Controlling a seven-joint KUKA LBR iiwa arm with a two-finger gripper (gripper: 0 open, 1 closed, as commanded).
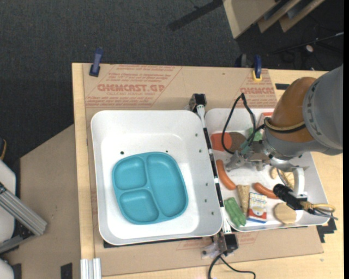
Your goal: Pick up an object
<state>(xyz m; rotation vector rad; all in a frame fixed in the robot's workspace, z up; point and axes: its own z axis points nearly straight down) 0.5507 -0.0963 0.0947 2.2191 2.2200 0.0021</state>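
Dark grey carpet floor (82, 27) all around. Brown paper-covered bench top (136, 82) printed with red lettering, held by 2 clamps, blue (96, 61) and yellow (257, 68). Wooden furniture (272, 16) top right.

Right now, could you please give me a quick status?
Gripper low in right bin, fingers unclear. Nothing seen held. Hot dog beside it, toys crowded around.

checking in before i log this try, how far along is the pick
Done: the arm has reached over the right bin, its wrist low among the toy food. In hand: nothing visibly; the gripper sits near the orange hot dog, grasp unclear. Left: gripping and lifting; the hot dog, green pickle and small carton lie in the bin, and the teal divided plate lies in the left bin.
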